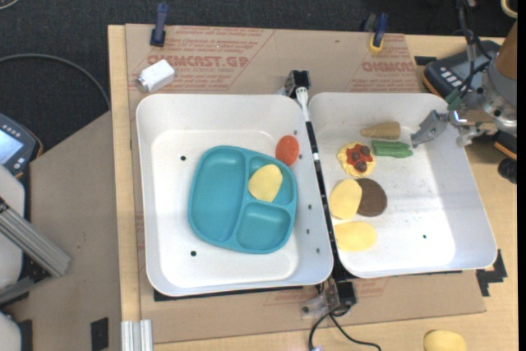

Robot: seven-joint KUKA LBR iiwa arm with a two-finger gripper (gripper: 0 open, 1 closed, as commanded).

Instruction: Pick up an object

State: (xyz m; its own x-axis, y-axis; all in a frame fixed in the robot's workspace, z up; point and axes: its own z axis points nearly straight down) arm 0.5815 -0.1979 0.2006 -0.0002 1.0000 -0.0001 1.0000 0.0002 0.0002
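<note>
Grey claw [429, 130] over right bin's [460, 201] far edge, near green piece [391, 149]; grip state unclear

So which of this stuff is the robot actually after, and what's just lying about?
Job:
pincer
green piece
tan piece
pizza slice
brown disc
yellow pieces

Lying about:
teal tray
blue clamp
white block

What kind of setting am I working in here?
Most likely a robotics lab test bench: two white bins on clamped cardboard, toy food such as a pizza slice, and cables on dark carpet.
</note>
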